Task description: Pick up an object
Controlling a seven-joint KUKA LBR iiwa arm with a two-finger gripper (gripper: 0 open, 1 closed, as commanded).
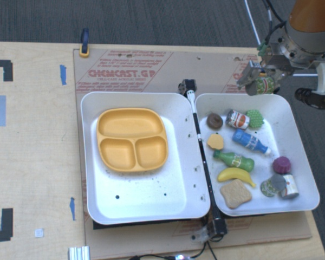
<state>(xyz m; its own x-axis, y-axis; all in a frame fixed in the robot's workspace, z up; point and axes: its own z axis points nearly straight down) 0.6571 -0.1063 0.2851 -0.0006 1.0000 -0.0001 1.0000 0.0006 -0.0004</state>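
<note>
My gripper [263, 83] hangs over the far rim of the right bin [306, 161], at the top right of the camera view. Its fingers are shut on a small yellow-green object [267, 84], lifted above the bin. In the right bin lie a chocolate donut [214, 121], a small can [238, 119], a green bumpy ball [255, 118], a blue bottle [251, 142], a yellow piece [216, 142], a green bottle [234, 160], a banana [236, 176], a bread slice [235, 194] and a purple ball [282, 165].
The left bin [97, 199] holds a yellow divided plate [132, 140]. A black divider bar [199, 145] runs between the bins. A greenish disc [269, 188] and a grey-white can [287, 186] sit in the right bin's near right corner.
</note>
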